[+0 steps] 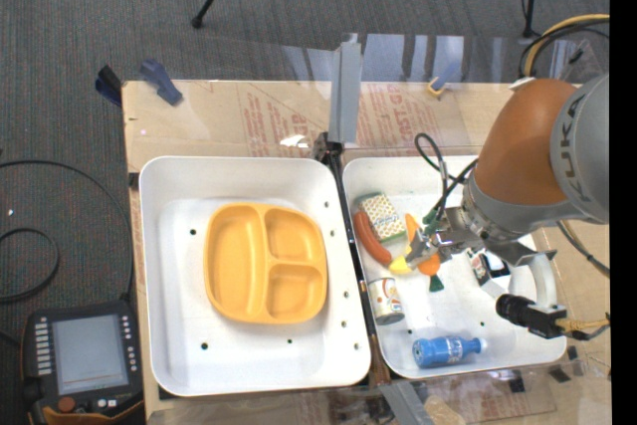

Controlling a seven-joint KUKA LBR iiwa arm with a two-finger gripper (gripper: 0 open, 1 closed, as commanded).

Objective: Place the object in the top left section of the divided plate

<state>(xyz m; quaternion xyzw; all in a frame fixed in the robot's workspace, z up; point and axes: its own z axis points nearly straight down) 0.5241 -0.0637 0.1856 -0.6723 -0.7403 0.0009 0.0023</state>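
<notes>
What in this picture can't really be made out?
- The gripper: small and crowded by toys in the camera view, so its grasp is unclear.
- The orange and yellow pieces by it: too jumbled to identify.
- The right bin's far side: covered by the arm.
- The small can's label: too small to read.

- Grey KUKA arm with an orange band above the wrist (532, 149) enters from the right edge of the camera view and bends down and leftward over the right-hand side of the bench.
- Orange band sits uppermost — the wrist hangs below and to its left.
- Two-finger metal gripper (430, 244) points to the left, low down.
- Black cables loop from the wrist housing — one arcs above the gripper.
</notes>
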